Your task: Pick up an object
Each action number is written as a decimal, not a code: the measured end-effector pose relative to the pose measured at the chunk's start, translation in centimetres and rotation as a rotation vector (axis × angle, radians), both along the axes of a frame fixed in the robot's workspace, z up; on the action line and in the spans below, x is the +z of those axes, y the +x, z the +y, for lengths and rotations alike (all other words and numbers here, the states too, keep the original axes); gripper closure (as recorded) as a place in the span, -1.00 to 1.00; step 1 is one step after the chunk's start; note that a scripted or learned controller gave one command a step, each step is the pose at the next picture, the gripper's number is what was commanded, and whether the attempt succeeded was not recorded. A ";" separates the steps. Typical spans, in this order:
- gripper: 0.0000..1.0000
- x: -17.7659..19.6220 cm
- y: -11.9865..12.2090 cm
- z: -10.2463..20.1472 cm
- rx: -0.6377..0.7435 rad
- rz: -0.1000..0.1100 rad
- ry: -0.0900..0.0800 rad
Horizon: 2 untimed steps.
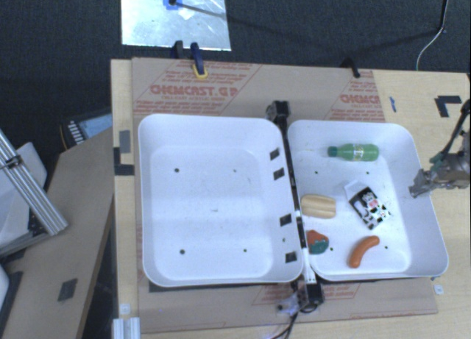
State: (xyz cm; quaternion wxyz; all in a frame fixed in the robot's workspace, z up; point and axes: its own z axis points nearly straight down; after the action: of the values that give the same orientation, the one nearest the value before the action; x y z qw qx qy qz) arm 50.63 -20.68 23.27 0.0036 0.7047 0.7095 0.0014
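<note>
The right bin holds several small objects. A green bottle lies on its side near the back. A tan bread roll sits by the divider, and a black-and-white patterned block lies beside it. An orange sausage shape rests near the front, and a red and green piece lies in the front left corner. My gripper hangs over the bin's right rim, right of the patterned block and apart from every object.
The left bin stands beside the right one, with black clips along the shared edge. Both rest on a brown board on the bench. A shiny metal sheet lies on the floor at the back.
</note>
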 end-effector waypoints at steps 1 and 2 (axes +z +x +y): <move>1.00 9.1 -1.8 8.1 0.006 -0.005 0.004; 1.00 20.9 6.6 16.3 0.009 -0.013 0.003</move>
State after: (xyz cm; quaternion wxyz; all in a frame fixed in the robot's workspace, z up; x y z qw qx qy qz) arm 57.26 -4.41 44.15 0.0071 0.7014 0.7127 0.0073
